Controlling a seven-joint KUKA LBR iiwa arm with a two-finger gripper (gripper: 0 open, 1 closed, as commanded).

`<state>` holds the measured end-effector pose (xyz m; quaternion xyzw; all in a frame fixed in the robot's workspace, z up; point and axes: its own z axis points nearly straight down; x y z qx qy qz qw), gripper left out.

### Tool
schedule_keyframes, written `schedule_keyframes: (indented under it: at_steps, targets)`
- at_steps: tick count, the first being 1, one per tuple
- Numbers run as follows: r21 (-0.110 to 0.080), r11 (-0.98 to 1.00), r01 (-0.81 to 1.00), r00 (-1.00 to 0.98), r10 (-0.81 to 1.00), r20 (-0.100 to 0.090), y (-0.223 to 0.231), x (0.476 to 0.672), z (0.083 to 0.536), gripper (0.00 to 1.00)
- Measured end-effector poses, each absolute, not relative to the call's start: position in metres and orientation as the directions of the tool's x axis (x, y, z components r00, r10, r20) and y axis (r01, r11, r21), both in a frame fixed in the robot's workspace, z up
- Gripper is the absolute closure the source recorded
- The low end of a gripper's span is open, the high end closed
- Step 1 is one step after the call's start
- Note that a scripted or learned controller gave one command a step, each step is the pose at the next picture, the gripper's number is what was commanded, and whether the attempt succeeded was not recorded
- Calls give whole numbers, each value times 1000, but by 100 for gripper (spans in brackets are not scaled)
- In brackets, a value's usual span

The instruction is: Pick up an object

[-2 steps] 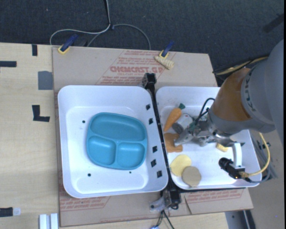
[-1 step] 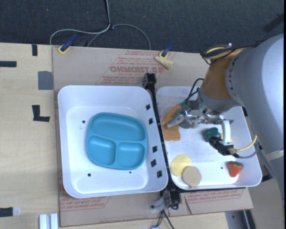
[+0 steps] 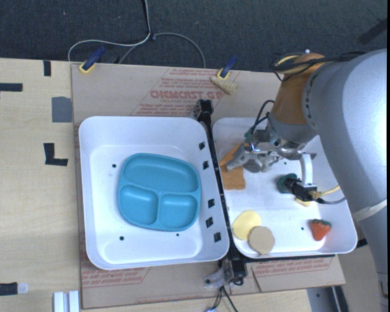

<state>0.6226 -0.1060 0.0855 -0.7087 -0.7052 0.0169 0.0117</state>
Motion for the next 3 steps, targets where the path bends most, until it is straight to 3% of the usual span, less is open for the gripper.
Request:
schedule_keyframes:
  at_steps: [1, 2, 3]
  targets:
    - [-88, -11, 996, 11, 1000, -7, -109, 640, 83, 0]
    - [-67, -12, 998, 12, 1000, -9, -113, 640, 83, 0]
    - [-14, -1, 1000, 1, 1000, -12, -106, 666, 86, 0]
